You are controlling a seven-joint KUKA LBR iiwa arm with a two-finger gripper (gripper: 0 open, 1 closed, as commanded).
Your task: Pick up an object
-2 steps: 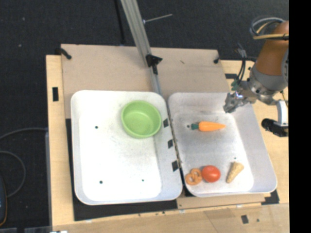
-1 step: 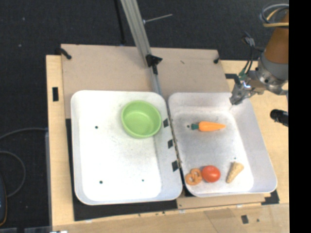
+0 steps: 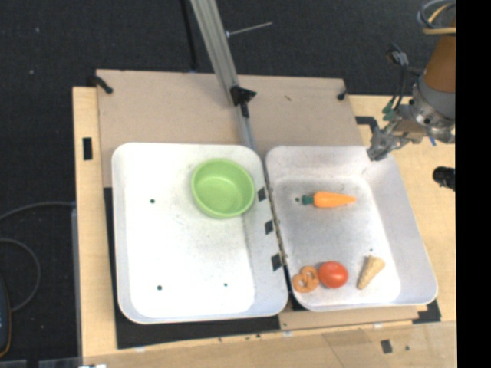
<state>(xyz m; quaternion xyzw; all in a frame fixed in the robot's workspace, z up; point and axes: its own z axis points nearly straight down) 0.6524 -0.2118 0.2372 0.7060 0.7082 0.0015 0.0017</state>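
The right bin (image 3: 337, 167) holds an orange carrot (image 3: 331, 200) near its middle, a red tomato (image 3: 333, 274) and a small brown pretzel-like ring (image 3: 306, 280) at its front left, and a tan cone-shaped piece (image 3: 371, 271) at its front right. A green bowl (image 3: 222, 188) sits in the left bin (image 3: 161, 236) toward its back right. My gripper (image 3: 380, 149) hangs over the right bin's back right corner, up and to the right of the carrot, well apart from every object. Nothing is seen between its fingers.
A slanted metal pole (image 3: 219, 48) rises from the back between the two bins. A brown board (image 3: 222, 106) lies behind the bins. The arm's orange band (image 3: 439, 64) and cables are at the right edge.
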